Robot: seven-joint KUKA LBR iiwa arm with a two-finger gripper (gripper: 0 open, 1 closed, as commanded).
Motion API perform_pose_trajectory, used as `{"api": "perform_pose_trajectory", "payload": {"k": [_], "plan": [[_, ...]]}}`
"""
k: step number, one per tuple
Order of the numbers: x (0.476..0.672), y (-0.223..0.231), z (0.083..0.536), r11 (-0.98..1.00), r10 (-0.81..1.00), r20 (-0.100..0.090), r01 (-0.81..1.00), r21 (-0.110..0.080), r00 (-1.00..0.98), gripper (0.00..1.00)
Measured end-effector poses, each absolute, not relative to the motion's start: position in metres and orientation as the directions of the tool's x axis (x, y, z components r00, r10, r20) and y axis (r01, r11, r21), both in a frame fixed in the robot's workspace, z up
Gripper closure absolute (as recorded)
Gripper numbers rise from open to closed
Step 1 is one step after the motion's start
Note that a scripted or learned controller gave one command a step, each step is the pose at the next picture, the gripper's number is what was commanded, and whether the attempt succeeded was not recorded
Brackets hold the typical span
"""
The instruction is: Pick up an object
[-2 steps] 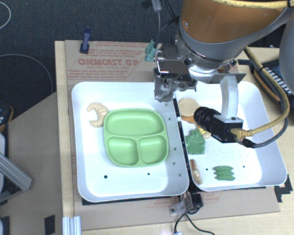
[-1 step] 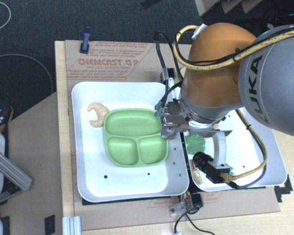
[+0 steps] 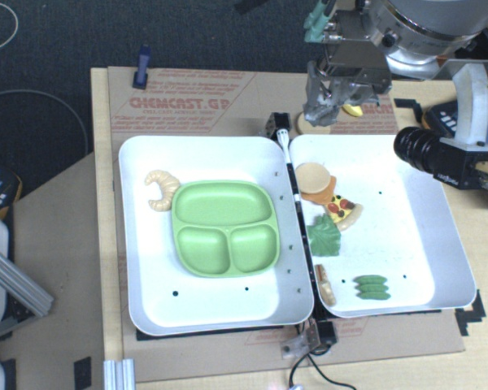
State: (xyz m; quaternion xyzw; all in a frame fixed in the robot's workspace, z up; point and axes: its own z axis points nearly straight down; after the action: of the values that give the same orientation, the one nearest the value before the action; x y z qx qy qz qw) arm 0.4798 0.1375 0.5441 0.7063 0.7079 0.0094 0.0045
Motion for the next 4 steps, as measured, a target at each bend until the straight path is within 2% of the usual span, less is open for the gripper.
{"api": "perform_pose_trajectory", "payload": {"k": [1, 2, 3, 4], "plan": [[0.478, 0.019, 0.401, -0.014, 1.000, -0.005, 1.000, -0.014, 0.013, 1.00], [0.476, 0.061, 0.257, 0.002, 1.000, -0.001, 1.000, -0.018, -0.002, 1.00], [0.481, 0.018, 0.405, -0.003, 1.000, 0.000, 1.000, 0.018, 0.003, 1.00], [0.512, 0.036, 0.274, 0.000, 1.000, -0.001, 1.000, -0.013, 0.000, 1.00]]}}
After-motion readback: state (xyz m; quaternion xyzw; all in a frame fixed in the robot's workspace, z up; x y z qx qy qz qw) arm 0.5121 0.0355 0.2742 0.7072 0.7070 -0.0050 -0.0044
